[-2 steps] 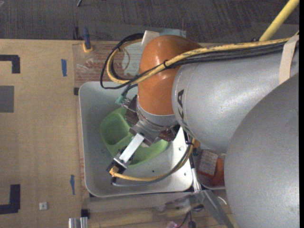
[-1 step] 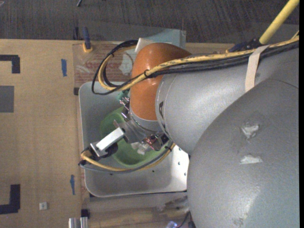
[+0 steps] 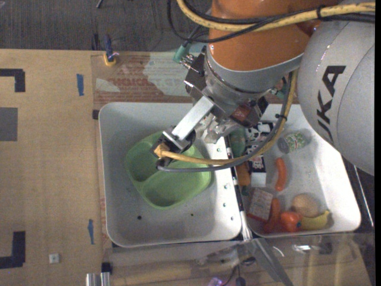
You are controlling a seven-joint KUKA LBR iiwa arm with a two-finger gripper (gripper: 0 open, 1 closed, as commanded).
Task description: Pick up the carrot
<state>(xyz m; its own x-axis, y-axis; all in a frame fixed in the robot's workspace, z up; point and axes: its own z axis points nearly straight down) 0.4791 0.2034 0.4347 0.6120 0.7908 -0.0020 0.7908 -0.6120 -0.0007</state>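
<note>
Hanging near the green plate [image 3: 172, 186] in the left bin [image 3: 116, 159], the gripper [image 3: 217, 130] is masked by the wrist; I cannot tell its state. The carrot [image 3: 280, 174] lies in the right bin [image 3: 336, 171] among crowding items. A misjudged descent risks seizing a neighbour.

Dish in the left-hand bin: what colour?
The dish is light green, seen best in the camera view.

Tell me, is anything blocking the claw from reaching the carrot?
Nothing visible does. The carrot lies bare in the right bin, apart from the packet beside it, with nothing on top.
</note>
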